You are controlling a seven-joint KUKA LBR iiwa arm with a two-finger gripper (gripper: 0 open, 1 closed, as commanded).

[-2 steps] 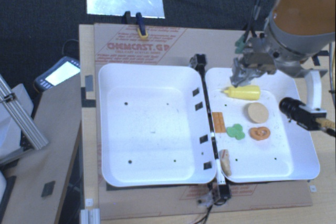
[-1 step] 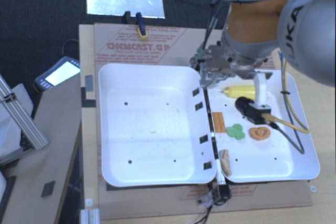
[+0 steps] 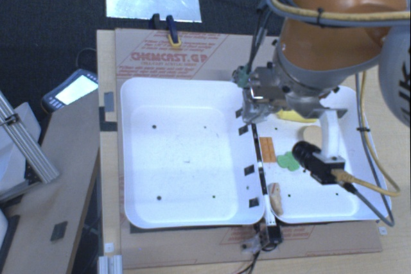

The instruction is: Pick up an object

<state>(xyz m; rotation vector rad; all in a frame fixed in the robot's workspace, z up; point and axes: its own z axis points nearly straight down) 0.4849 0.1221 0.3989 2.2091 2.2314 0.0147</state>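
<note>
Here the gripper (image 3: 257,106) hangs low over the rim where the two white bins meet, near the far end of that seam, and the big orange band of the arm (image 3: 340,3) bulks over it so heavily that I cannot tell how it is set, nor whether anything sits in it. Its place suggests a descent at the left edge of the right bin (image 3: 321,212), probably because the loose things are gathered on that side of the divider.

Just beside it, toward the far side of the right bin, a yellow piece (image 3: 292,117) pokes out from under the wrist; most of it is covered. A little nearer the camera lie a small orange block (image 3: 267,150) close to the seam and a green scrap (image 3: 289,162) next to it, the two almost touching. A pale round thing (image 3: 313,133) lies just beyond the green one. At the near end, hard against the divider, rests a tan, finger-shaped piece (image 3: 276,197).

A black fitting on the arm, with a yellow cable (image 3: 372,186) trailing off it, hangs over the middle of that bin, partly blocking the view.

The left bin (image 3: 138,90) shows bare white floor. Both bins sit on a cardboard sheet (image 3: 170,56) on the worktop.

Judging by this, the pick is not yet made.
</note>
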